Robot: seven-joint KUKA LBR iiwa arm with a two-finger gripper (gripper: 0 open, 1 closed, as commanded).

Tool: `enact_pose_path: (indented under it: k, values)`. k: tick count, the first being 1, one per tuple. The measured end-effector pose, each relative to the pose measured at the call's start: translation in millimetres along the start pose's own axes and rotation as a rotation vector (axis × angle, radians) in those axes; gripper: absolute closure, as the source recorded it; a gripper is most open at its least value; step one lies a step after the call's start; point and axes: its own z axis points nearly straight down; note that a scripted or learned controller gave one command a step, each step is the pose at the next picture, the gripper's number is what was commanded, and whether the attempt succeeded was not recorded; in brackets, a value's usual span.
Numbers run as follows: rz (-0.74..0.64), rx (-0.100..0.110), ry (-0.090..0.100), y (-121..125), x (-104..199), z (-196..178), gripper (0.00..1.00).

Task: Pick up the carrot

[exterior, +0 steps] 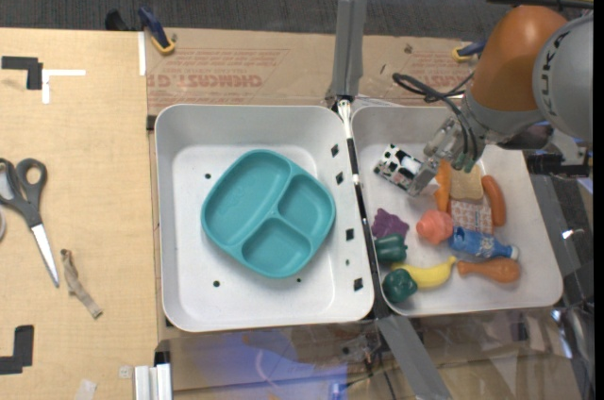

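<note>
From my station I see the grey arm with its orange band reaching in from the right, its two-finger gripper [444, 164] low over the upper part of the right-hand shallow white bin [543, 290]. The slim orange carrot [442, 193] lies in that bin directly beneath the gripper, its top end hidden under the fingertips and the rest running toward the near side. I cannot tell whether the jaws are open or closed, nor whether they touch the carrot.

Just left of the gripper sits a small black-and-white toy cow [398, 169]. Right of the carrot lies a pale tan bread-like slice [465, 186], and beyond it an orange-red sausage shape [494, 200]. Below the carrot are a round pinkish-orange fruit [434, 226], a blue and white plastic bottle [479, 244] lying flat, a yellow banana [429, 274], a brown drumstick shape [491, 270], a purple grape cluster [388, 224] and two green pepper-like pieces [391, 249].

The left-hand white bin [175, 228] holds a teal three-compartment plastic plate [269, 213]. On the wooden bench surface [75, 153] at far left lies a pair of grey-handled scissors [30, 209].
</note>
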Motion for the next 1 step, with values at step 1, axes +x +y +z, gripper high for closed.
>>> enact_pose_path:
  k: [1]
  values:
    - [-0.003,0.0,-0.003,1.1,-0.8,-10.7,1.0]
